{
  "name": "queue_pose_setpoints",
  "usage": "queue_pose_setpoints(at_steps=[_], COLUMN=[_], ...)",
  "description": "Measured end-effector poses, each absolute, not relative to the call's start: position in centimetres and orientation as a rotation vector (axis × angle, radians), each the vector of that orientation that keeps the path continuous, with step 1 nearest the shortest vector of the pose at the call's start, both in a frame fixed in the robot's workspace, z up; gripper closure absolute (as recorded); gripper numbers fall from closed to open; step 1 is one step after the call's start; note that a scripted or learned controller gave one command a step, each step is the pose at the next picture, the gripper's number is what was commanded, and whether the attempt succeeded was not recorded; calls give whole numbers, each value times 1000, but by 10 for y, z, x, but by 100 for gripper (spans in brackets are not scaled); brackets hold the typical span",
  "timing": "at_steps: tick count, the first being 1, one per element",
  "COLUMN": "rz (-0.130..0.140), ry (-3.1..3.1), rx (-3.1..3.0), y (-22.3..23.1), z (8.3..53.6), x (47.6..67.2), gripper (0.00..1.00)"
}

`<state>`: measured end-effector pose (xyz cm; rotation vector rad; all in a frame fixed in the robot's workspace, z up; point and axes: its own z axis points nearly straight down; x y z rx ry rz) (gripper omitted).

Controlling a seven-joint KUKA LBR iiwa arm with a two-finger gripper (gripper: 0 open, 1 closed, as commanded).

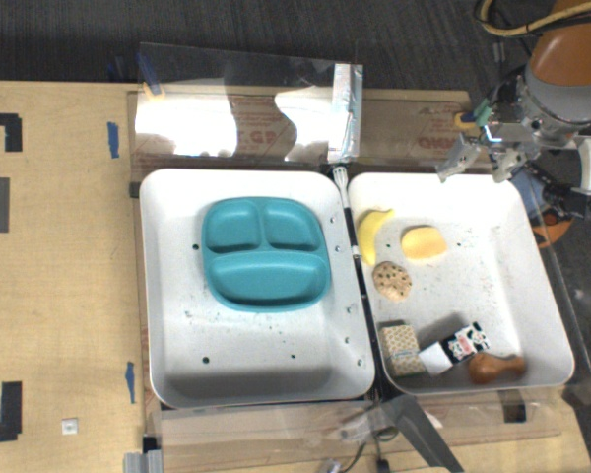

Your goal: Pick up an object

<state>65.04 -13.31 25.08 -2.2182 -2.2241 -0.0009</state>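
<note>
Camera view looks down on a tan tabletop carrying two shallow white bins side by side. The left bin holds a teal plastic tray, rounded at the corners and moulded into three compartments, two small above one long; its surface is smooth and matte. The right bin carries the small graspable things. A yellow banana, curved and glossy, lies near the bin's left wall at the top. Just right of it, apart by a small gap, sits a pale yellow rounded lump, lemon-like in shape. Below the banana is a round tan cookie speckled with dark chips. Along the bin's near edge lie a beige block with a woven or waffle-like pattern, a small white carton with black patches tilted on its side just beside the block, and a brown, glossy, pear-shaped piece touching the carton's right end. Both bins show scattered dark specks and scuffs.

The tool hangs over the far rim of the right bin, at its upper right, well apart from every object. Its two thin fingers are spread apart and nothing lies between them. A clear plastic sheet stands behind the left bin, catching bright glare.
</note>
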Motion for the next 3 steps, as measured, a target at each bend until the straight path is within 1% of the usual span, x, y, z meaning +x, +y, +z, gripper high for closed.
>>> queue_pose_setpoints(at_steps=[1, 2, 3], rz=[-7, -1, -4], ry=[-2386, -2363, -2383], rx=[-2054, -2071, -2055], y=[-117, -110, -129], z=[99, 94, 88], x=[668, 612, 563], gripper=[0, 0, 0])
